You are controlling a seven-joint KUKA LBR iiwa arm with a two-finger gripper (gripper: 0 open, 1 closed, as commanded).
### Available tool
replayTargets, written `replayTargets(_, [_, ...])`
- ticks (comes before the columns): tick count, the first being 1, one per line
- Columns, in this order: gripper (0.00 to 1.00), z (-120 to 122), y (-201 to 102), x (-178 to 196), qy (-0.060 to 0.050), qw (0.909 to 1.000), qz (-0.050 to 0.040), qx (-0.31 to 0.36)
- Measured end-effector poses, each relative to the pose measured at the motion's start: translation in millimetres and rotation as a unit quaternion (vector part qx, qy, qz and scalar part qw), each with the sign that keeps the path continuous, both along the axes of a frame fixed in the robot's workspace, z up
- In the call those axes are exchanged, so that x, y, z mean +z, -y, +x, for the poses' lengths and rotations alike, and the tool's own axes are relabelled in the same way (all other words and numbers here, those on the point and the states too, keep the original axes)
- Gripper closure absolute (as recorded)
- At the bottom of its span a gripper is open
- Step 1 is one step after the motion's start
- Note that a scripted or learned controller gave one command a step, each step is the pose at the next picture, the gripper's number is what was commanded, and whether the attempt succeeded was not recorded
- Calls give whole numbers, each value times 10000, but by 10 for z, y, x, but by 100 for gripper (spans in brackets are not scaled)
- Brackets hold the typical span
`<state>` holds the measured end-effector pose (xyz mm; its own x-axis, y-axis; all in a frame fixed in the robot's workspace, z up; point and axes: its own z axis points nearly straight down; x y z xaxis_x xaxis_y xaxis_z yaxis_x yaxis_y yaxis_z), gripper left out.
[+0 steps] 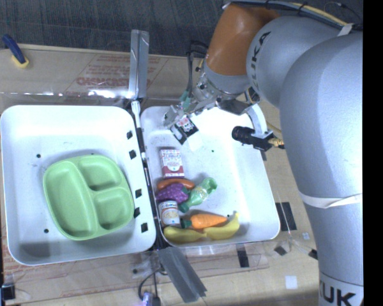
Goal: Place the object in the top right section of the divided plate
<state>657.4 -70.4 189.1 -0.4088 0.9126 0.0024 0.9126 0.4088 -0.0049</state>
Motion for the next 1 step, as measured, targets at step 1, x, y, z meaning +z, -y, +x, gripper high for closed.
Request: replayTargets(1, [100, -5, -62, -4, -12, 9999, 4, 156])
